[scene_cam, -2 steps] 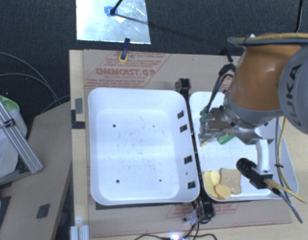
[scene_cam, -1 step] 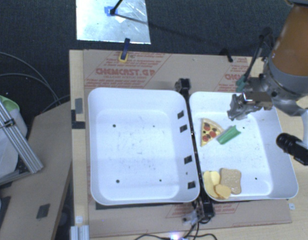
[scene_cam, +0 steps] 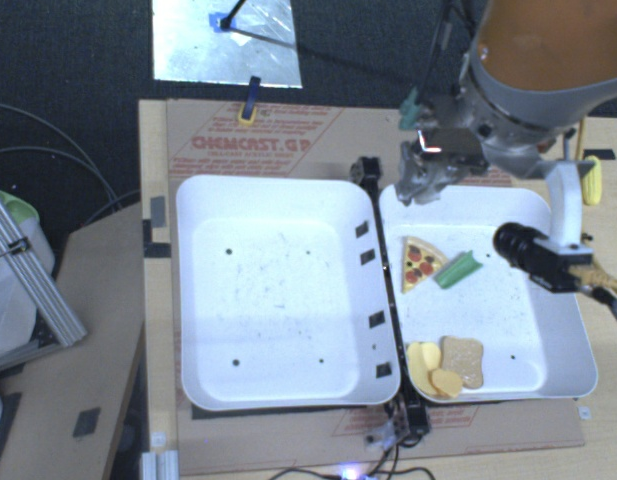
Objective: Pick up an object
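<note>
Starting on your left: the left bin (scene_cam: 278,288) carries nothing to grab, so your targets all sit in the right bin (scene_cam: 563,368), where the arm can reach them from its side. The two bins touch along a black clip strip, keeping both trays squared up on the cardboard sheet (scene_cam: 258,140) beneath them.

Moving across, the pizza slice (scene_cam: 419,264) lies flat near the right bin's left wall, toward the far edge, with the green piece (scene_cam: 456,269) just beside it, touching or nearly so. Down in the near left corner of that bin, the yellow slices (scene_cam: 434,370) and the toast (scene_cam: 463,361) are bunched together, overlapping, which I judge makes them awkward to separate.

Now the gripper (scene_cam: 420,180): it hovers over the far left corner of the right bin, just beyond the pizza slice, touching nothing and holding nothing. How wide it stands, you can't tell from this angle. My read is that the pizza slice or the green piece is the likeliest pick.
</note>
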### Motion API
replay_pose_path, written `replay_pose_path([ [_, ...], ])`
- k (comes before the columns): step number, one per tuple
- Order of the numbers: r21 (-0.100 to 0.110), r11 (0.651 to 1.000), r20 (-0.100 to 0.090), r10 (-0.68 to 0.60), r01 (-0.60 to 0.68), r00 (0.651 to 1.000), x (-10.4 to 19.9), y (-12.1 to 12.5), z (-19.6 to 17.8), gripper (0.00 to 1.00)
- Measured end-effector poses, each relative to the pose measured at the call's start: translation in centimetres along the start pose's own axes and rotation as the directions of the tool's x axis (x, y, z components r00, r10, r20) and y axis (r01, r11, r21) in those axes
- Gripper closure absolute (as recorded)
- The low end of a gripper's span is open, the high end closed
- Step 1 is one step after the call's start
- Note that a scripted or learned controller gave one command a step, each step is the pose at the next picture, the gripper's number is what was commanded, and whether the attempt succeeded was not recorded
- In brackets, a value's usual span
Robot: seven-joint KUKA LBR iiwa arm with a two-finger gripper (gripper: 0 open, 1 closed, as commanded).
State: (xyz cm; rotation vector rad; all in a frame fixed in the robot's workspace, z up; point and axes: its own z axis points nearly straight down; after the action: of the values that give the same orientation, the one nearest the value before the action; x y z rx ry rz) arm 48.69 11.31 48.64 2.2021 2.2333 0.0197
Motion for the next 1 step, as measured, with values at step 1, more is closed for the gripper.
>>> replay_pose_path([
  [1,0.012,1.0,0.003,0.004,-0.004,1.0,5.04,-0.03,1.88,1.0],
])
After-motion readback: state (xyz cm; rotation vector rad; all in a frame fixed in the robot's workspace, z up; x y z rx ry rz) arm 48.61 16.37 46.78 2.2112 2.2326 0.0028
